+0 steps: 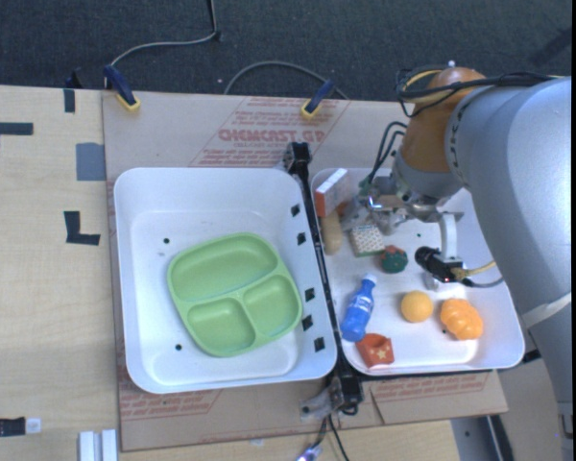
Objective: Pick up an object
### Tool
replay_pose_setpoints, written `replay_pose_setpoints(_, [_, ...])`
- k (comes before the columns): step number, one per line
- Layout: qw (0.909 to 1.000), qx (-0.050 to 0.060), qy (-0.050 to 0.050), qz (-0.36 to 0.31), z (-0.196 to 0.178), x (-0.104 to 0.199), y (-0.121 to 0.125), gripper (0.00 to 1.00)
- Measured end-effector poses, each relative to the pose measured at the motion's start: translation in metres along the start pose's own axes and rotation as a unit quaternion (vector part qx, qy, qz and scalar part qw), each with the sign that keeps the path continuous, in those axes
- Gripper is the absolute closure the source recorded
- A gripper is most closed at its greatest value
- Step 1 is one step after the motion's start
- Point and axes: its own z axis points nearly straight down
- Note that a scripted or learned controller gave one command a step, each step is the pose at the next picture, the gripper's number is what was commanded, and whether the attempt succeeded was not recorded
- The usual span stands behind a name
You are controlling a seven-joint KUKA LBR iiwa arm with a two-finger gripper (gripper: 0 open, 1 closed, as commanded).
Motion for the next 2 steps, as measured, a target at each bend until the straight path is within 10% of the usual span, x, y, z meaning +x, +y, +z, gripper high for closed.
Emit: replay_pose_setpoints(2, [1.0,0.003,0.0,0.0,0.0007,0.0009,0.0221,0.0])
